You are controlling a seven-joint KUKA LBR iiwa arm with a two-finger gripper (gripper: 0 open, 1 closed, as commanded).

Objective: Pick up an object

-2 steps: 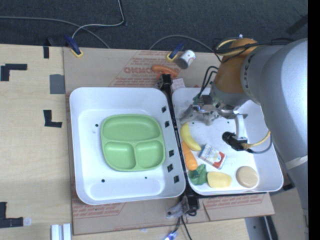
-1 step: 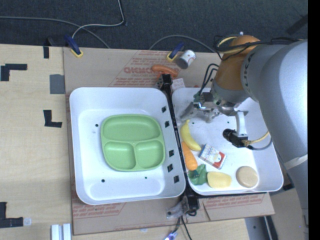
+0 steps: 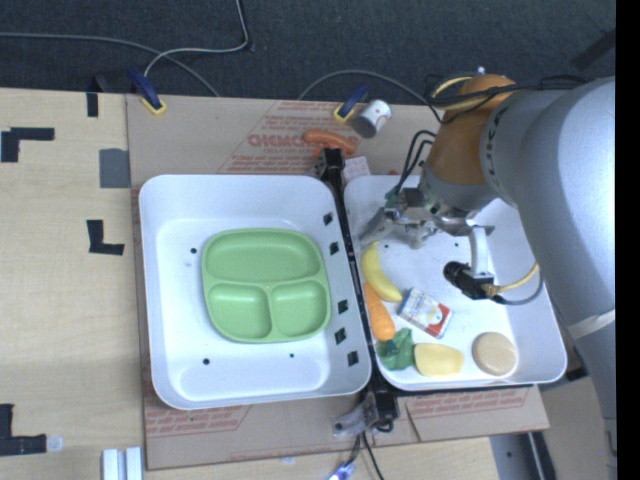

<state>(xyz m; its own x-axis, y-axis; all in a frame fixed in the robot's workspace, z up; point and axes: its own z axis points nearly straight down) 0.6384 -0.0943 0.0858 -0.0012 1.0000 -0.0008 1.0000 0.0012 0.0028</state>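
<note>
White plastic walls frame the right bin (image 3: 545,363), and along its near edge sit a tan round piece (image 3: 494,352) and a pale yellow lump (image 3: 438,359), side by side. Left of them, against the wall shared with the left bin (image 3: 170,298), a green leafy toy (image 3: 396,348) touches the tip of a carrot (image 3: 379,318). A small red-and-white packet (image 3: 425,313) lies just beside the carrot, toward the bin's middle. Farther back, a banana (image 3: 378,274) runs lengthwise along the same wall, its long axis pointing away from the camera.

Just beyond the banana's far end hangs the gripper (image 3: 408,220), low inside the right bin under the orange-banded wrist. Whether its fingers are spread or closed I cannot tell; nothing shows between them. The banana is probably the nearest candidate, lying toward the camera and slightly left of the gripper, so a grasp would best close across its width.

A green divided tray (image 3: 266,283) rests in the left bin.
</note>
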